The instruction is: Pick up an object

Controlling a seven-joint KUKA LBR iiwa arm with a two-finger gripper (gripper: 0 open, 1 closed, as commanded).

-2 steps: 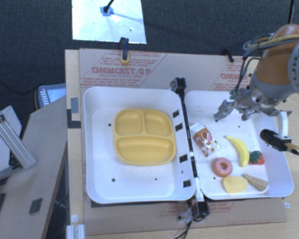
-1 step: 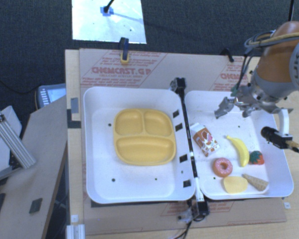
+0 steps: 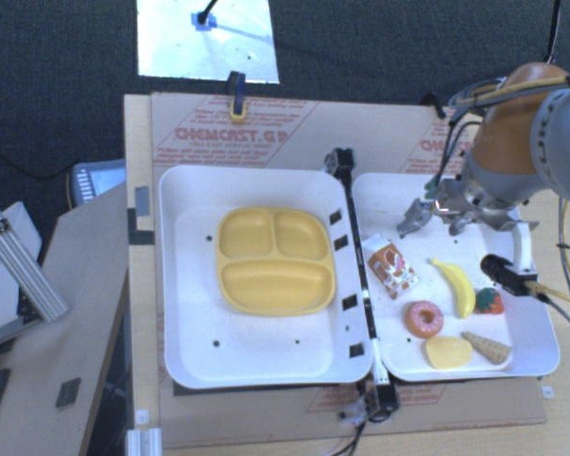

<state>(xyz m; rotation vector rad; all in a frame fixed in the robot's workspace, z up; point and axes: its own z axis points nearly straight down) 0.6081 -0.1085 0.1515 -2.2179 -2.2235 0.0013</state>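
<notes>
Bins sit side by side on the bench: the left bin (image 3: 185,283) bears a yellow divided plate (image 3: 274,259) in its middle, and the right bin (image 3: 541,335) bears the small food pieces. Above them the grey arm (image 3: 541,141) reaches in from the right, its orange band over the bin's far right corner and its wrist bent down toward the bin's upper part. The gripper (image 3: 423,218) hangs over bare white floor there, its fingers spread apart with nothing between them. Nearest it, just below, a red-and-white carton (image 3: 392,268) lies tilted beside the divider. A banana (image 3: 456,285) lies to the carton's right, a strawberry (image 3: 489,301) just beside its lower end. Nearer the front lie a pink doughnut (image 3: 424,318), a yellow wedge (image 3: 447,352) and an ice-cream cone (image 3: 486,347).
</notes>
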